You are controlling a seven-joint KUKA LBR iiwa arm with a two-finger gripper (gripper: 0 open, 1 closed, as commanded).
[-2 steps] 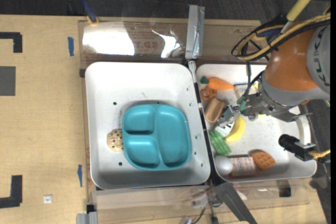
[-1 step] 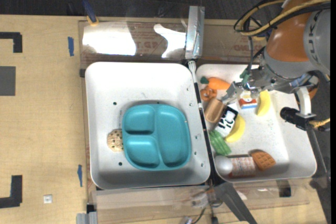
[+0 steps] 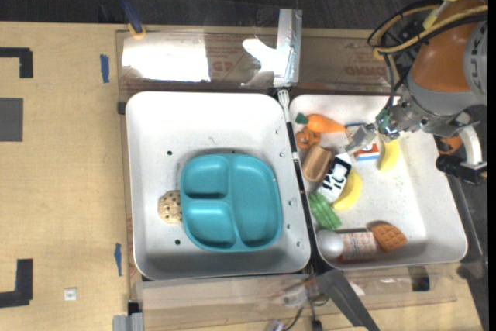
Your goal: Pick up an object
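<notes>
My gripper hangs over the back of the right bin, open, with nothing seen between its fingers. Just below it lie a small red, white and blue packet and a yellow piece. To its left sit an orange carrot and a brown cylinder. Further forward are a black-and-white item, a banana, a green piece, a silver can and a brown waffle-like piece.
The left bin holds a teal divided plate with a cookie at its left edge. A clear sheet and cardboard stand behind the bins. The arm's orange band and cables loom over the right bin's back corner.
</notes>
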